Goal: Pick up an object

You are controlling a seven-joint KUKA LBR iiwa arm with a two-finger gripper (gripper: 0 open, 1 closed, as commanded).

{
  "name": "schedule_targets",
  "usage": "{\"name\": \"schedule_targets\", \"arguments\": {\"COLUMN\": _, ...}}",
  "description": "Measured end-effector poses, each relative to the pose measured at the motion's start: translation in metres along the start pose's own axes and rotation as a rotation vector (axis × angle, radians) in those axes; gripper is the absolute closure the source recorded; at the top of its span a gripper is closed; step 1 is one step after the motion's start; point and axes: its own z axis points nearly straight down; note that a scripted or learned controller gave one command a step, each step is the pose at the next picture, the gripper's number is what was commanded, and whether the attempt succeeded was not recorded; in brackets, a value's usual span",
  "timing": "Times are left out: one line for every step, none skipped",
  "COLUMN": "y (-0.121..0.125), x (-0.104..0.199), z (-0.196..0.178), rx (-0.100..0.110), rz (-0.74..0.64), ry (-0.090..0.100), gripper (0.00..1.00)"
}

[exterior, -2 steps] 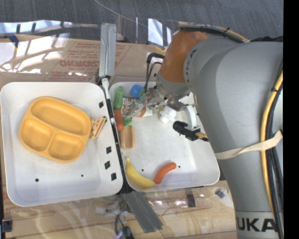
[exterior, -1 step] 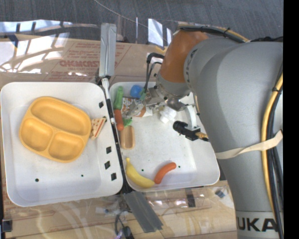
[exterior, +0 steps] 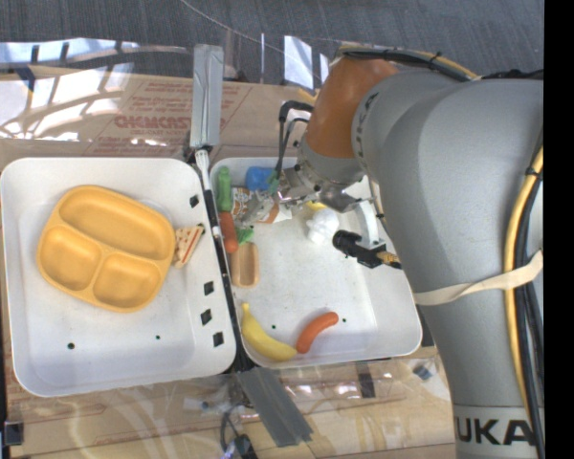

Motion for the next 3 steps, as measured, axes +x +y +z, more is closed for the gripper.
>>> {"name": "schedule_targets", "arguments": {"y": 0.002, "x": 0.000, "z": -0.002, "rx": -0.004, "rz": -0.026, "ry": -0.002, "gripper": 0.00}}
{"name": "schedule_targets", "arguments": {"y": 0.004, "x": -0.002, "z": -0.003, "rx": -0.015, "rz": -0.220, "ry": -0.004, "gripper": 0.00}}
{"name": "schedule_targets", "arguments": {"y": 0.002, "x": -0.013, "z": -0.001, "rx": -0.018, "rz": -0.720, "ry": 0.000, "gripper": 0.00}}
